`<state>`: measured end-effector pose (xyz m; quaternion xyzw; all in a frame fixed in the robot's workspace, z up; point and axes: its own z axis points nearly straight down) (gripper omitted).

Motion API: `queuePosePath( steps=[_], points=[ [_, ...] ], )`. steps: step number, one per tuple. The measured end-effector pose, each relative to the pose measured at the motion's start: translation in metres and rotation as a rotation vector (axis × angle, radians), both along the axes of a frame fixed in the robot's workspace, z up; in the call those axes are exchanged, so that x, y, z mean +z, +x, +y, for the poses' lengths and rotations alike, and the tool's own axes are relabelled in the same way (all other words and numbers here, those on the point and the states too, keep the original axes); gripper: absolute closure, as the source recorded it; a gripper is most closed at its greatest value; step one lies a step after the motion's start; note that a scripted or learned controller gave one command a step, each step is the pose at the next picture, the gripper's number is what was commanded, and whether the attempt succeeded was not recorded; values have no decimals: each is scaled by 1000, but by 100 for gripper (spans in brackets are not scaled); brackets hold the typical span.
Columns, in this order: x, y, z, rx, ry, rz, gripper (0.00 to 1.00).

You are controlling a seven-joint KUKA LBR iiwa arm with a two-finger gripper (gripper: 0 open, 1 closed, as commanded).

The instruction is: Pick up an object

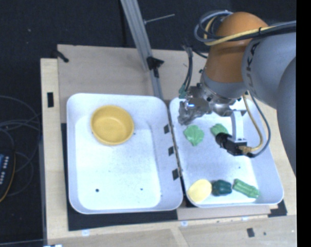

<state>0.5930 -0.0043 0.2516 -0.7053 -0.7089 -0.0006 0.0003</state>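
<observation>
My gripper (187,113) hangs over the back left corner of the right bin (271,164), just above a light green lump (194,135). A second green piece (219,129) lies to the right of that lump, partly behind the black cable fitting. Along the bin's front edge sit a pale yellow round object (200,190), a dark green object (221,187) touching it, and a light green oblong piece (246,188). Nothing is visibly held.
The left bin (150,189) holds a yellow bowl (112,124) at its back left. A grey metal strut (140,35) slants down to the bins' back edge. The ridge between the bins (174,148) runs close to the gripper's left.
</observation>
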Motion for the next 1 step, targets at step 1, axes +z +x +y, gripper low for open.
queuePosePath(
  steps=[1],
  points=[
    [-2,-7,51,-1,0,0,100]
  ],
)
